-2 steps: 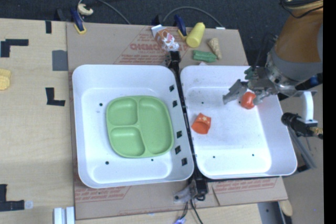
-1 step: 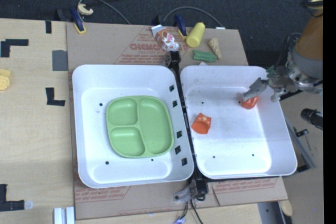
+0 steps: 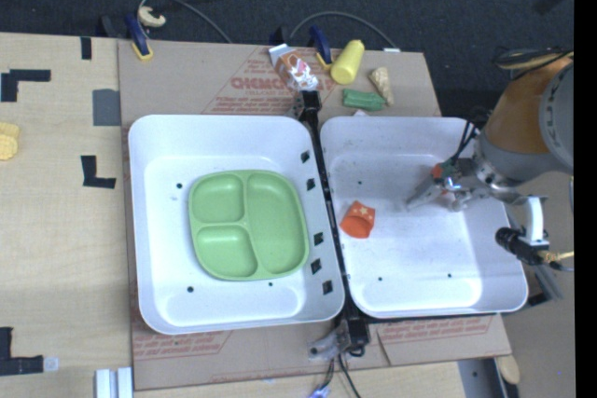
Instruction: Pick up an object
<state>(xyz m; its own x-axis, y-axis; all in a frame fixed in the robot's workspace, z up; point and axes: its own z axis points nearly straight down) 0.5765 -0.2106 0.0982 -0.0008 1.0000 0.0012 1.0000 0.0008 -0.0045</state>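
Note:
A small orange object (image 3: pixel 357 219) lies on the floor of the right bin (image 3: pixel 420 294), near its left wall. My gripper (image 3: pixel 424 191) is low inside the same bin, to the right of the orange object and a short way from it, pointing left toward it. Nothing shows in its grasp. The grey arm with its orange band (image 3: pixel 522 112) comes in over the bin's right rim.
A green divided plate (image 3: pixel 247 224) fills the middle of the left bin (image 3: pixel 149 144). Behind the bins on the cardboard lie a yellow object (image 3: pixel 347 61), a green piece (image 3: pixel 364 98), a tan piece (image 3: pixel 381 85) and a small packet (image 3: pixel 294 68).

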